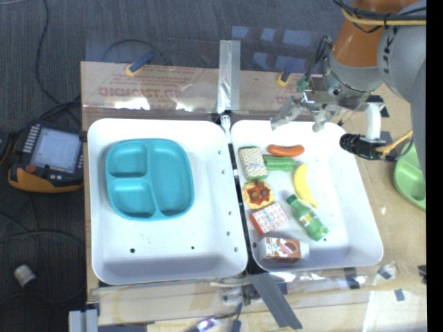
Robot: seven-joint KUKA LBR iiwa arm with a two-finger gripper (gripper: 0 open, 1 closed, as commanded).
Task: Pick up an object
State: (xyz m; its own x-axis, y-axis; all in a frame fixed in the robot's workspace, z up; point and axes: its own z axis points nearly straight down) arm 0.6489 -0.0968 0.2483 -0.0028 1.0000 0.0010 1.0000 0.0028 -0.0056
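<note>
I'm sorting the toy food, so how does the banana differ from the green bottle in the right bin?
The banana is yellow, the bottle green. The banana is a smooth curved shape; the bottle is straight with a narrower neck and a label. The banana lies farther from the camera, the bottle just below it, nearer the bin's front. Both lie flat in the right bin, roughly alike in length.

A dark grey carpet floor lies around the bench, with thin cables crossing it far to the left of the gripper. A handheld control pad with a grey screen rests on the carpet, well to the left and lower. The wooden bench top shows below the gripper. A green object sits right of it.
</note>
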